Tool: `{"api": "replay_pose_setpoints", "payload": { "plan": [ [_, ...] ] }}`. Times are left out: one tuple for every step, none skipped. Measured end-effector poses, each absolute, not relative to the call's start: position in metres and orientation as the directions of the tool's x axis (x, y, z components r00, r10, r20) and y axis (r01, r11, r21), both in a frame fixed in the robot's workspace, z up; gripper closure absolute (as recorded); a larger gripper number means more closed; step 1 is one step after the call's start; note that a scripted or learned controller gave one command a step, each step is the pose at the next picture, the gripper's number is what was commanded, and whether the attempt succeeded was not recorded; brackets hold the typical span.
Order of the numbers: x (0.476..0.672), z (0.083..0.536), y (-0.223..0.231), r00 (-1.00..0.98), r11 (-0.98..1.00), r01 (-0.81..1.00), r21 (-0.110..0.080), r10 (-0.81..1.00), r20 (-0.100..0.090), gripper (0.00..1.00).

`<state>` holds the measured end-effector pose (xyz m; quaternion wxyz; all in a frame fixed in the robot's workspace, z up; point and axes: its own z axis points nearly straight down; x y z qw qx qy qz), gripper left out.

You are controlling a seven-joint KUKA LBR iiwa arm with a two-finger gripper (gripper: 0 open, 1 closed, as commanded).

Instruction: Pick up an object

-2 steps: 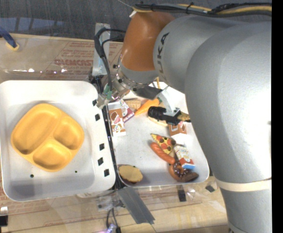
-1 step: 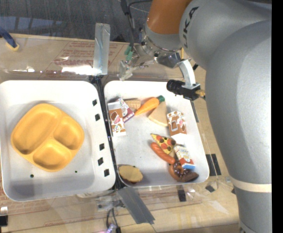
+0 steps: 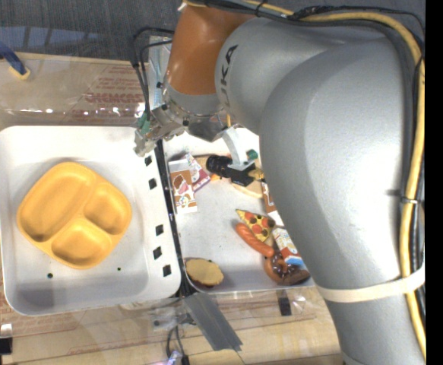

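Camera view: snack packet [image 3: 183, 186] just below hand [image 3: 151, 134]

A single fixed camera looks down at a slant from above the bench [image 3: 69, 97], near enough that the left bin [image 3: 8, 204] shows whole while the grey arm [image 3: 327, 150], reaching in from the right, covers much of the right bin [image 3: 206, 234]
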<state>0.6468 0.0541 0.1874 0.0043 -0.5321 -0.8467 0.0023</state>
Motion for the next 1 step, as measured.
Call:
{"api": "replay_pose_setpoints", "payload": {
  "plan": [
    [0.6308, 0.2441, 0.1459, -0.486, 0.486, 0.874, 0.004, 0.874, 0.001, 1.00]
  ]
}}
